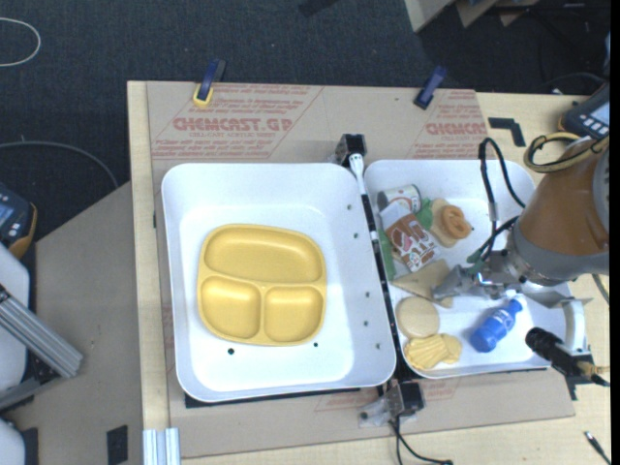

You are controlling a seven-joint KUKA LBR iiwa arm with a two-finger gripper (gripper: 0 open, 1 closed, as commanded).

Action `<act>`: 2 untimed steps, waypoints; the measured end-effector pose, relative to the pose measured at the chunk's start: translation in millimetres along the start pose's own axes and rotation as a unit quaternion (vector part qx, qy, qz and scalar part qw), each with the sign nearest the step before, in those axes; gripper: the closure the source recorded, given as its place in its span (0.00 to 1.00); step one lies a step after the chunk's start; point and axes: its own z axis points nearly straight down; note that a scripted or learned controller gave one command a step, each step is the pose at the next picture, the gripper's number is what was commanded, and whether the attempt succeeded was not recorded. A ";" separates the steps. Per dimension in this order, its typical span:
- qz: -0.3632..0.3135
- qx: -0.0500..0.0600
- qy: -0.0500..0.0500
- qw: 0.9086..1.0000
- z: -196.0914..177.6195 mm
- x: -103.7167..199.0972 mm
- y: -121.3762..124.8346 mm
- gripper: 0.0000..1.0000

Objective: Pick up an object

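at the near edge of the right bin (513,174) a pale yellow ridged item (433,352) is seen, with a round beige disc (419,317) just behind it. a small blue bottle (494,325) is laid tilted beside them, toward the right. the gripper (455,287) is lowered into this bin, just above the disc and left of the bottle; whether it is spread or closed cannot be told, and nothing is seen clamped in it. the grey arm with its orange band (567,211) is reached in from the right, with black cables looped over it.

farther back in the same bin a red and white packet (411,242) with print too small to be read is laid on something green, a small can-like item (402,200) is set behind it, and a tan, pastry-like piece (451,222) is placed to its right.

in the left bin (184,201) a yellow divided tray (262,283) with three compartments is laid flat, near the middle.

both bins are rested on a cardboard-covered bench (291,114); red print reading "chemcast g.p" is seen behind the left bin, and the same word partly behind the right one. two clamps (206,82) are fixed at the far edge of the board.
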 end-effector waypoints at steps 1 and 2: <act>0.000 -0.004 -0.002 1.000 -13.4 -0.5 1.7 1.00; -0.001 -0.003 -0.002 1.000 -56.2 0.2 5.5 1.00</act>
